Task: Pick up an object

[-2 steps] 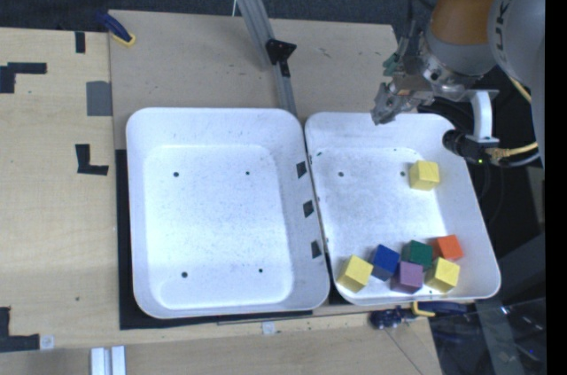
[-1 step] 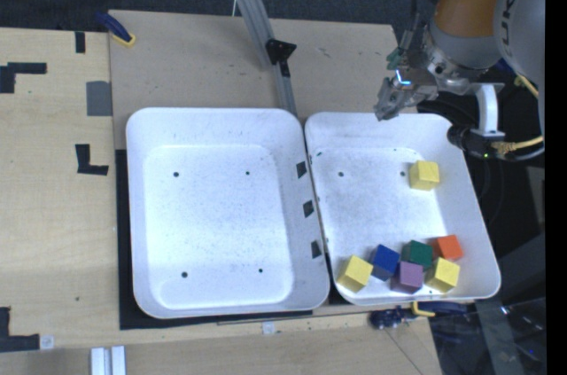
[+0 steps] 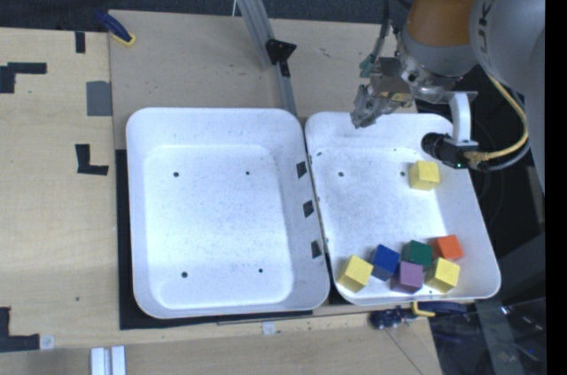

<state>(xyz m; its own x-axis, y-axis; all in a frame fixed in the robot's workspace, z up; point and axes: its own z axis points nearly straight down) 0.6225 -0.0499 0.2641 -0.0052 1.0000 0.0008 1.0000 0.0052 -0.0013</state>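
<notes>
The pincer (image 3: 364, 118) hangs over the far rim of the right bin (image 3: 469, 222); whether it is released or clenched cannot be told. A yellow block (image 3: 423, 175) lies alone mid-bin. Six more blocks (image 3: 403, 265) cluster at the near edge.

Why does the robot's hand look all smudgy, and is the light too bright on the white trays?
In the camera view the gripper looks soft and blurry, so its fingers are hard to make out; the left bin glows bright white, washing out its floor; the blocks, such as the lone yellow block, stay sharp with faint shadows.
</notes>
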